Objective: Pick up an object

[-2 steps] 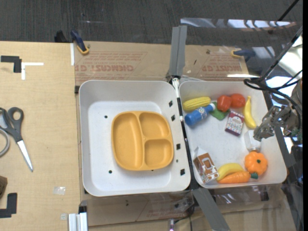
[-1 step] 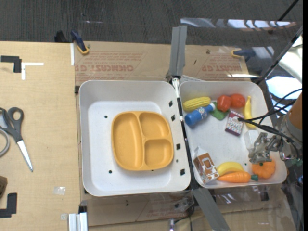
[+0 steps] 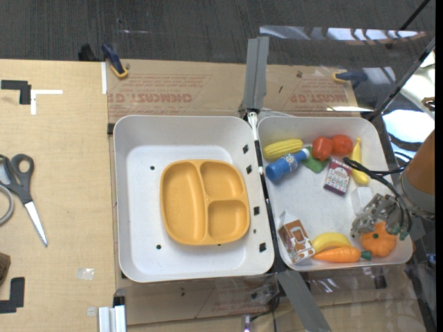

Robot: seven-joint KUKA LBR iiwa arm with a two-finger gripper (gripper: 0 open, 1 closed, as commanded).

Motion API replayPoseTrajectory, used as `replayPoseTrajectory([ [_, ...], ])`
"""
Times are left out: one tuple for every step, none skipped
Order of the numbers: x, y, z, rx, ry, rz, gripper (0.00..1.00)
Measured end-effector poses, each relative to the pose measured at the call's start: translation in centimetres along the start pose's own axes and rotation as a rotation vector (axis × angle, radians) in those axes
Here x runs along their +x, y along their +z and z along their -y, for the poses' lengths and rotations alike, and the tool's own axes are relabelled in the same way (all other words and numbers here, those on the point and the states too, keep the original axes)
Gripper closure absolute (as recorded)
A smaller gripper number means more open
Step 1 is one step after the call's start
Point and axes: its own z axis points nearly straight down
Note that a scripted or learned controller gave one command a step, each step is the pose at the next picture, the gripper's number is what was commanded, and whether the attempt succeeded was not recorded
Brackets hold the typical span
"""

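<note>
The right bin (image 3: 315, 206) holds several toy foods. My gripper (image 3: 372, 218) hangs low over its right side, just above and left of a small orange pumpkin (image 3: 379, 245). Beside the pumpkin lie a carrot (image 3: 338, 255) and a yellow banana-like piece (image 3: 331, 240). A brown carton (image 3: 295, 241) sits at the bin's lower left. Near the far wall are a corn cob (image 3: 282, 147), a blue bottle (image 3: 285, 164), a red fruit (image 3: 331, 146), a pink box (image 3: 337, 178) and a yellow piece (image 3: 358, 166). Nothing visibly rests in the gripper.
The left bin (image 3: 138, 185) carries a yellow divided plate (image 3: 205, 202). Scissors (image 3: 25, 194) lie on the wooden bench at far left. A blue clamp (image 3: 114, 60) holds the cardboard behind the bins. The arm's orange band (image 3: 423, 173) is at the right edge.
</note>
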Motion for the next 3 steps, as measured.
replayPoseTrajectory([
  [1.3,-12.8,-6.7,0.000,-0.038,0.002,1.00],
  [3.3,0.1,-5.9,0.000,-0.353,0.000,1.00],
  [0.3,-0.1,-0.6,0.000,-0.787,0.005,1.00],
])
